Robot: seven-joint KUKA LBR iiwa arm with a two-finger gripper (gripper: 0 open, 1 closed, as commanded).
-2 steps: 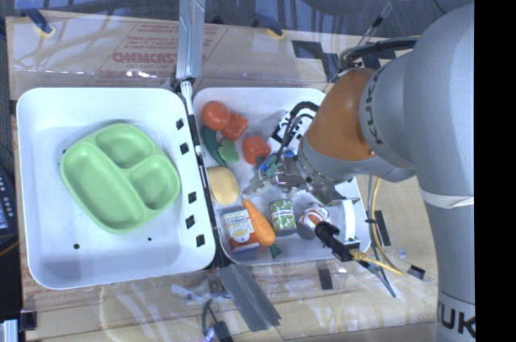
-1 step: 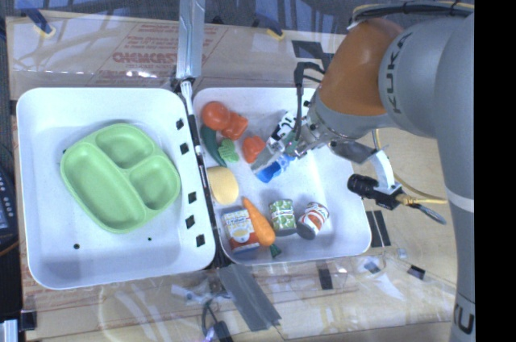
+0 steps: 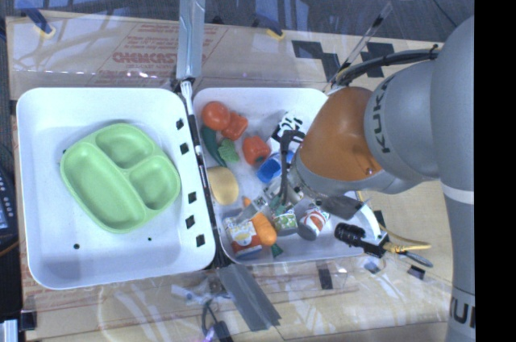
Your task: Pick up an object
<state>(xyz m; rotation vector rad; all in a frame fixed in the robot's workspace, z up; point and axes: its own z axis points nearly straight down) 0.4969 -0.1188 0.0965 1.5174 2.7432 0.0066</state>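
Grey arm (image 3: 419, 123) lowered into right bin (image 3: 242, 100), gripper (image 3: 284, 199) positioned among cluttered toys. Finger state cannot be told. No object seen lifted; pick judged incomplete.

Reaches in from the right as a thick grey arm (image 3: 435, 123), bent down over the right-hand white bin (image 3: 242, 100). Shows the orange band (image 3: 343, 143) above that bin's right half, wrist pointing down and leftward. Ends in the gripper (image 3: 284, 199), low over the bin's middle, close to its front half. Finger state too obscured to read.
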